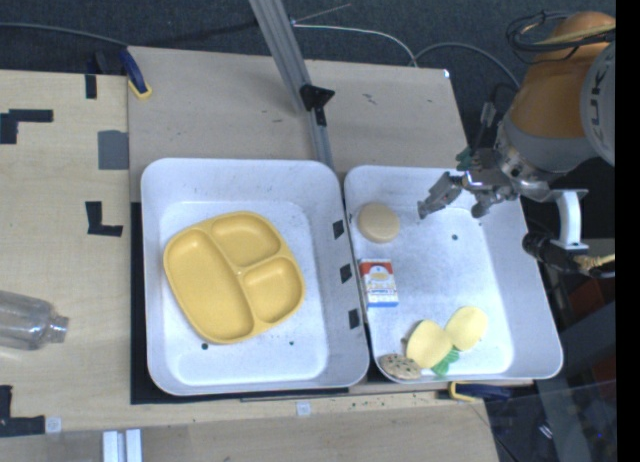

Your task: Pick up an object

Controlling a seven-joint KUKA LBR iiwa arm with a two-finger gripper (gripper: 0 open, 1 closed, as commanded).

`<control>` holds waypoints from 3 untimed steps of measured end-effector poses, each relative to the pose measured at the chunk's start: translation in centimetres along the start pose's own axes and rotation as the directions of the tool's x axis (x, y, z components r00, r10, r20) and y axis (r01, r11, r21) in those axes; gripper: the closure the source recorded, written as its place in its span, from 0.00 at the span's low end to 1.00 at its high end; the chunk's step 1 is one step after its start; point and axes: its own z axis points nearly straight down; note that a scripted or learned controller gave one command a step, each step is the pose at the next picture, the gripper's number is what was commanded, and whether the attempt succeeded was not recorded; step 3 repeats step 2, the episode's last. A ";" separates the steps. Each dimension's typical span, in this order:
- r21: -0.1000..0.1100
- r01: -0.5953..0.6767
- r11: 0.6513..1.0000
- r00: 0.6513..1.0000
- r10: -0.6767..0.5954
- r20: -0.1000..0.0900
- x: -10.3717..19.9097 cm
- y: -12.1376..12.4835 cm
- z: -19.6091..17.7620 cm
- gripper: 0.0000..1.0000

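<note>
Farthest from the gripper (460, 198), off beyond the left bin, a clear plastic bottle (30, 322) lies on its side on the wooden bench (200, 100). Nearer, but well apart from the tool, the shallow white left bin (155, 250) holds a yellow plastic divided plate (233, 275) with three compartments, lying flat with nothing on it.

Across the divider, the shallow white right bin (520, 340) holds every likely target. Just beside the gripper, on its left and slightly toward the bottom of the view, sits a round beige bun-shaped object (378, 221). Below that lies a small red-and-white carton (379, 283). Further down, near the bin's front edge and well apart from the tool, are two pale yellow rounded pieces (447, 336) touching each other, with a bit of green beneath them, and a small speckled round cookie-like disc (401, 366) at the corner.

The gripper hangs over the upper part of the right bin, its two dark fingers spread apart with nothing between them. By my reading, the task is barely begun: no object is lifted or gripped, and descent, closing and lifting all remain. The bun looks the closest candidate.
</note>
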 end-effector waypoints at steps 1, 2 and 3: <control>-0.006 0.007 1.000 1.000 -0.007 0.000 6.3 2.8 -4.1 0.00; -0.001 -0.006 1.000 1.000 0.006 0.006 -1.2 9.4 0.5 0.00; -0.001 -0.006 1.000 1.000 0.006 0.006 -1.2 9.4 0.5 0.00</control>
